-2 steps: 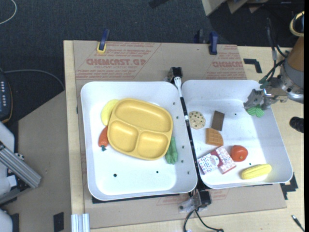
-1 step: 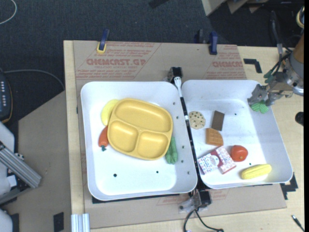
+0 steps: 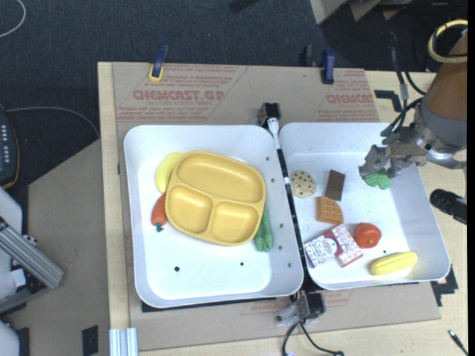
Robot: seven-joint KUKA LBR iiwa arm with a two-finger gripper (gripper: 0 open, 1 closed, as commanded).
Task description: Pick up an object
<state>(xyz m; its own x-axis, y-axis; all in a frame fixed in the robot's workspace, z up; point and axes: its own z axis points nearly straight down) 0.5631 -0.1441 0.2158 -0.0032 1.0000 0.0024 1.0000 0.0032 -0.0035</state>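
The gripper (image 3: pixel 378 170) hangs over the far right part of the right bin (image 3: pixel 423 199). A small green thing (image 3: pixel 380 179) sits right at its tips, partly hidden. It looks pinched there, but how wide the gripper is spread cannot be told. Too little of the green thing shows to say which way it points.

Left of the gripper lie a brown bar (image 3: pixel 335 185) and a round cookie (image 3: pixel 302 184). Nearer the camera from the gripper are a waffle (image 3: pixel 329 211), a red tomato (image 3: pixel 367 235), a red and white box (image 3: pixel 333 247) and a yellow corn cob (image 3: pixel 393 262), whose long side runs left to right. Far to the left, a yellow tray (image 3: pixel 215 197) rests in the left bin (image 3: pixel 148 258).
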